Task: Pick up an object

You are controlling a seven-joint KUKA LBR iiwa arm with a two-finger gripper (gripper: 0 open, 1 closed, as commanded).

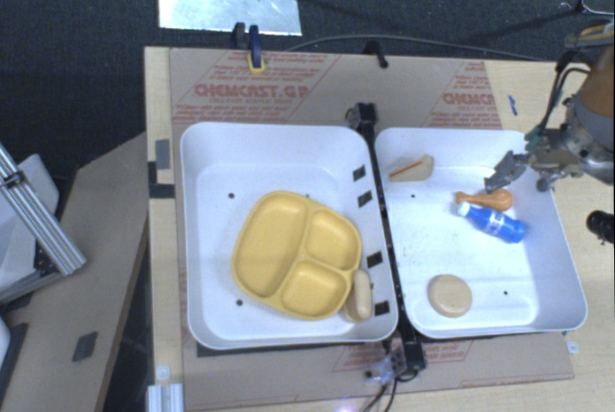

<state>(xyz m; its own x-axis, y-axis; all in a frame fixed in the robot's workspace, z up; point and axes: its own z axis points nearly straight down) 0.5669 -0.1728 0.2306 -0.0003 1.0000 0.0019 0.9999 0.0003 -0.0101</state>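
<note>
We see a cardboard-covered bench (317, 79) on dark carpet. The left bin (207, 208) holds a glossy yellow divided plate (298, 254). At three o'clock, the gripper (507, 172), fingers apart, hovers over the right bin (557, 276), above an orange drumstick (488, 200), blue bottle (494, 224) and tan round bun (449, 295).

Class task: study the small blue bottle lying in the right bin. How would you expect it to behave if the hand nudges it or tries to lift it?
The blue bottle lies on its side and looks round-bodied, so a nudge would probably roll it. It looks small, so likely light. It lies against the orange drumstick-shaped toy, which may shift too.
</note>
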